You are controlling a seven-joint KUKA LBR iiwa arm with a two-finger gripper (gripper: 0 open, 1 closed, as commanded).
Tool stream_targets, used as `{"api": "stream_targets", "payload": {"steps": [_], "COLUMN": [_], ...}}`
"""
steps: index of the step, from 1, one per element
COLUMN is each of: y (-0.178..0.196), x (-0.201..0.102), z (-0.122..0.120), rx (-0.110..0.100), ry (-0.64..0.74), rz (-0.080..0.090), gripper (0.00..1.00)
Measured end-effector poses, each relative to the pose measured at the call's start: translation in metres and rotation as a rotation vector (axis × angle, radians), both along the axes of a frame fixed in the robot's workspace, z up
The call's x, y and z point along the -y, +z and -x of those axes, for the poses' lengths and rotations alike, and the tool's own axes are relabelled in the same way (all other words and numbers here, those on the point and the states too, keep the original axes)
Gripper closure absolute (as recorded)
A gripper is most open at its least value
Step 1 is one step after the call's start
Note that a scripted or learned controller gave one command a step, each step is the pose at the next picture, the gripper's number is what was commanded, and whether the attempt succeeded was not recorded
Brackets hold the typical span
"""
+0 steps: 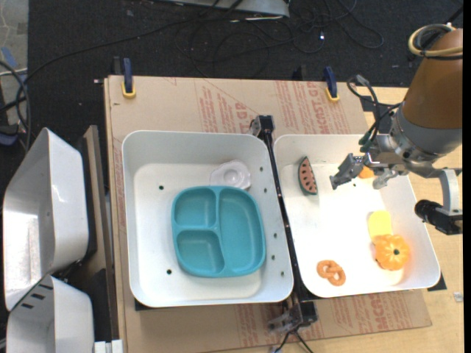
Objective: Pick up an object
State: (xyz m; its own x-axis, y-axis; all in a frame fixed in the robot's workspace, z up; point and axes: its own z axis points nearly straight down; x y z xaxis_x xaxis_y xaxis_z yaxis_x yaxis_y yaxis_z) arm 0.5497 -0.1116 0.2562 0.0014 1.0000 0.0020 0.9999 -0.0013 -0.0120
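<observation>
Two white bins sit side by side on a cardboard-covered table. The left bin carries a teal divided plate lying flat near its centre, with a small clear cup or lid just off the plate's 12 o'clock edge, close to touching it. The right bin holds the loose items: a watermelon slice at the bin's 10 o'clock, an orange pretzel at 6 o'clock, a yellow block toward 3 o'clock, and an orange pumpkin-like piece touching the block's 6 o'clock side. The arm, grey with an orange band, enters from 3 o'clock and puts the hand over the right bin's 1 o'clock region, well apart from the pumpkin and pretzel, and to the 3 o'clock side of the watermelon slice. Dark fingers stand spread, apart from each other. A small orange bit shows between them, too small to identify; whether it is gripped cannot be told. Blue clamps pin the cardboard at its far edge.
</observation>
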Motion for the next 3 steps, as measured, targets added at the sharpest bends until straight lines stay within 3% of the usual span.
{"api": "stream_targets", "payload": {"steps": [1, 3], "y": [0.006, -0.121], "x": [0.0, -0.001], "z": [-0.002, 0.004], "rx": [0.011, 0.006], "ry": [0.002, -0.001], "rz": [0.002, 0.001], "gripper": [0.0, 0.0]}}
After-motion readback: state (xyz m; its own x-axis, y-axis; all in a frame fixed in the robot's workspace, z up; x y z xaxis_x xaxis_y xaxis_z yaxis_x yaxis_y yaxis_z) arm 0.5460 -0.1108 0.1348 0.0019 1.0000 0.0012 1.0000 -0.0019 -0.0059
